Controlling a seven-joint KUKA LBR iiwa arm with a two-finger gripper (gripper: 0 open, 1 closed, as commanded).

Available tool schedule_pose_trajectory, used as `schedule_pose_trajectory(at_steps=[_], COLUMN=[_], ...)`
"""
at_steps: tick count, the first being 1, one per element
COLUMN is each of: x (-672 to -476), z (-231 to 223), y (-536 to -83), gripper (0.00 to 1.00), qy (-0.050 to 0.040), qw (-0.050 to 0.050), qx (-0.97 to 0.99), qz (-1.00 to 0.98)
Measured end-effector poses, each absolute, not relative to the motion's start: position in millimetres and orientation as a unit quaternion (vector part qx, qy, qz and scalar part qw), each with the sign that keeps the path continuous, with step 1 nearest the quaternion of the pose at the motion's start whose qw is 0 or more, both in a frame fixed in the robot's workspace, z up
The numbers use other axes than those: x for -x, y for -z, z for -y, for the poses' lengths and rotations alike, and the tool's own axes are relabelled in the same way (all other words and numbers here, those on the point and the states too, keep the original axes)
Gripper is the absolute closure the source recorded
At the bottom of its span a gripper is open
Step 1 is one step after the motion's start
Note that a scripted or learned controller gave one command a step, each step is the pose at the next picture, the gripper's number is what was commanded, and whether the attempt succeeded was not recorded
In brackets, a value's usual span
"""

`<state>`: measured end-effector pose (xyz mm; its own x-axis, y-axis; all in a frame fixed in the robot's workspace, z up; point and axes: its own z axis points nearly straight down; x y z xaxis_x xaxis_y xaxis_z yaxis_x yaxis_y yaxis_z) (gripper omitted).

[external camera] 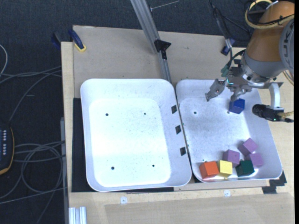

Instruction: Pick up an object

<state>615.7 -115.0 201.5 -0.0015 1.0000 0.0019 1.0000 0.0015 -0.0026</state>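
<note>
— Where do we look from?

— We sit above the bench (140, 50), fixed, and we look down on it at a slant, so its far edge lies toward the top of our picture and its near edge along the bottom.

— How near are we?

— Far enough to take in both white bins whole: the left bin (88, 125) and the right bin (275, 157), side by side, with dark carpet and loose cables (28, 148) beyond the bench on our left.

— And the arm?

— The arm (268, 36) comes in from our right, at the upper corner, over the right bin.

— Any second view?

— We have one camera, so nothing is shared.
</note>
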Motion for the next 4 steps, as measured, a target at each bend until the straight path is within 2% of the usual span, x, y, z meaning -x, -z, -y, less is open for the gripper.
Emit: schedule_pose_trajectory(at_steps=[1, 2, 3, 4], x=[-615.7, -611.8, -610.7, -612.7], z=[115, 118, 118, 117], y=[-201, -139, -97, -111], gripper=[0.0, 0.0, 0.0, 1.0], qy=[-0.0002, -0.0023, -0.0019, 0.0008], qw=[0.002, 0.004, 0.003, 0.001], qx=[0.707, 0.707, 0.707, 0.707], qz=[0.708, 0.707, 0.707, 0.708])
